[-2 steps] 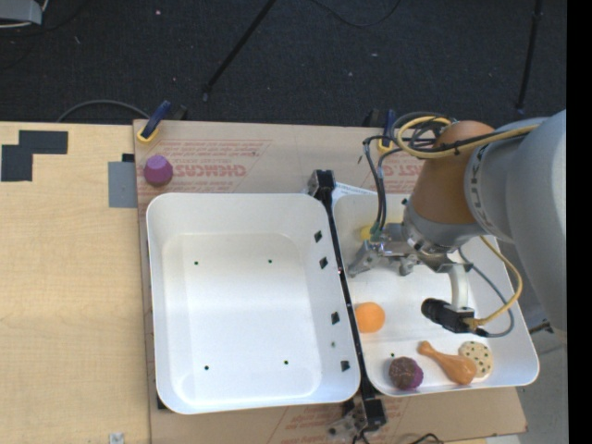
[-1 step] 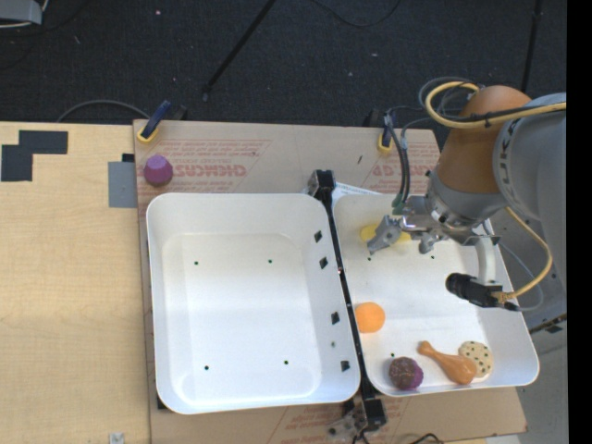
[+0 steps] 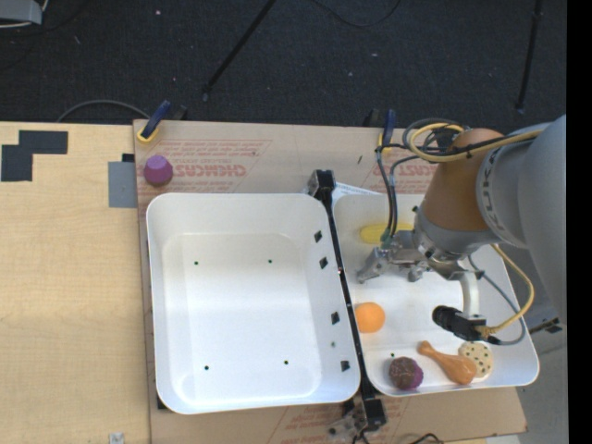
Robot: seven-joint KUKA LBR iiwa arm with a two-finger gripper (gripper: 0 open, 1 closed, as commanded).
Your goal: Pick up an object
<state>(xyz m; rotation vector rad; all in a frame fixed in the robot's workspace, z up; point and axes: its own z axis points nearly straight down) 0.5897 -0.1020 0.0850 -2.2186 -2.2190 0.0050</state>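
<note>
Camera view: my pincer (image 3: 384, 265) hangs low in the right bin (image 3: 518, 368), near its upper left part; I cannot tell how it is set or whether it grips anything. An orange ball (image 3: 370, 317) lies just below it. A dark purple ball (image 3: 405, 373) and a drumstick toy (image 3: 448, 363) lie near the front edge.

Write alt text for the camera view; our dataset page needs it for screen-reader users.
A grey robot arm reaches from the right over the right-hand white bin, its end effector low near a yellow object. That bin also holds an orange ball, a dark reddish ball and a toy drumstick.
</note>
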